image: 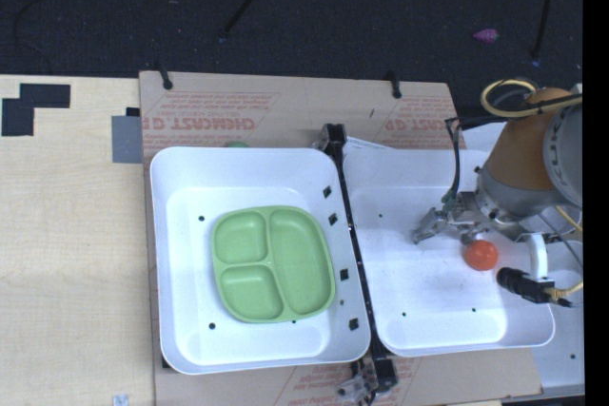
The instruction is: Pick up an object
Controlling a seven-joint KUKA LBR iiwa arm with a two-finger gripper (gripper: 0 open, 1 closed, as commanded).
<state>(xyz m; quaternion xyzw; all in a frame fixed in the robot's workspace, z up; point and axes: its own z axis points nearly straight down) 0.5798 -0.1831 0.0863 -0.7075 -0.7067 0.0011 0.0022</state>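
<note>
We see the gripper [425, 229] low over the floor of the right bin [419, 319], its metal fingers pointing toward the divider between the two bins. The fingers look spread apart, with nothing between them. The orange ball [481, 255] lies on the bin floor just behind and to the right of the gripper, near the wrist rather than the fingertips, and apart from the fingers. We read it as resting free on the white surface.

The arm [533, 162] comes in from the right edge, its grey body and orange band hanging over the right bin's far right side, with the wrist bent down and leftward so the gripper sits near the bin's middle. A black-tipped part with a white cable loops just right of the ball.

Further out, the left bin [181, 299] holds a green divided plate [272, 262], lying flat near its centre. Both bins sit on a cardboard sheet [285, 114] on the wooden bench [67, 252].
</note>
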